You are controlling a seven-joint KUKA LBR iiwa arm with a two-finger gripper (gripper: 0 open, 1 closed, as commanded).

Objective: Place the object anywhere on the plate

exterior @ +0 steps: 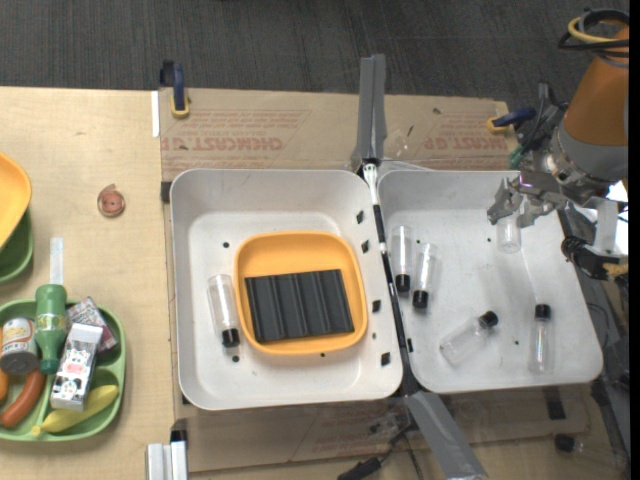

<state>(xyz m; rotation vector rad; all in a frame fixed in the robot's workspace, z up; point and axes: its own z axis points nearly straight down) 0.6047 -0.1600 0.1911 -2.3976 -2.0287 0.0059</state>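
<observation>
The fingers of the gripper (514, 214) pinch the top of a clear vial (510, 237), which hangs below them over the far right part of the right bin (455, 203), close to its back wall and right edge. The grey arm (590, 133) with its orange band comes in over that corner.

The orange plate (250, 260) sits in the middle of the left bin (188, 268), with a black ridged insert (300, 304) filling its centre. A narrow white margin runs around the plate on every side. A black-capped vial (224, 310) lies in that margin just beside the plate's left rim. Between gripper and plate stand the two bins' adjoining walls.

On the right bin's floor lie four more vials: two (402, 259) (423, 274) near the left wall and two (468, 337) (540, 337) toward the front. The middle of the floor is bare.

Both bins rest on brown cardboard (240, 133), held by blue clamps (175, 88) at the back. To the left, on the wooden bench (80, 138), are a green tray of toy food (60, 363) and a yellow dish (10, 208). Dark carpet (300, 18) lies beyond.
</observation>
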